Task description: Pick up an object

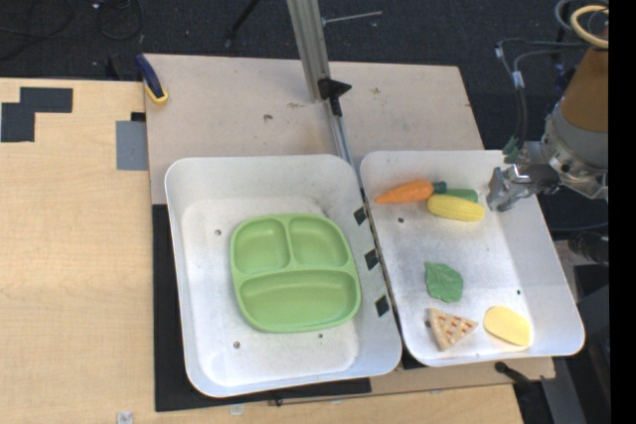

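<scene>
Holding green tray [295, 275] in left bin [189, 213], right bin [542, 243] w/ corn [455, 207], carrot [404, 193]

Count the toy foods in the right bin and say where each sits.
5. Carrot and corn by the far wall, corn beside the gripper; green leaf mid-bin; pizza slice and yellow piece at the near edge.

We see open room in the middle of the right bin [556, 258]. The corn [456, 207] and carrot [403, 193] block its far end.
</scene>
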{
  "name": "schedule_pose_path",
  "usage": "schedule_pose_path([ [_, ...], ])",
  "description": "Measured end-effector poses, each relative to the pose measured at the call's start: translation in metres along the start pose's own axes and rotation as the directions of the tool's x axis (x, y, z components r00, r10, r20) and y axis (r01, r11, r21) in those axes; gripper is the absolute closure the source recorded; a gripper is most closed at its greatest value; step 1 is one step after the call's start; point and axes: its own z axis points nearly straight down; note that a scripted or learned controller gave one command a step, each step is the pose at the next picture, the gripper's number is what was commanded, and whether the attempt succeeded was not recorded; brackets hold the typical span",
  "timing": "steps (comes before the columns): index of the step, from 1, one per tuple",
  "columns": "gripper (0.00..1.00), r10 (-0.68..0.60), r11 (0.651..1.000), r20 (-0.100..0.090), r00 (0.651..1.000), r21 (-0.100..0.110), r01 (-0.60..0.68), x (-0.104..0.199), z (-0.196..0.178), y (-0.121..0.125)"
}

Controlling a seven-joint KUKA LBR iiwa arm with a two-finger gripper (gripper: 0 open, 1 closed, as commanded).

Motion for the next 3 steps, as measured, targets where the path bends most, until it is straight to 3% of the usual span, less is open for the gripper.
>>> schedule_pose_path([
  [1,1.0,-0.004,1.0,-0.004,1.0,0.007,0.004,0.061,0.002,-0.016],
  [3,1.0,-0.003,1.0,-0.003,1.0,0.009,0.003,0.144,0.007,-0.047],
])
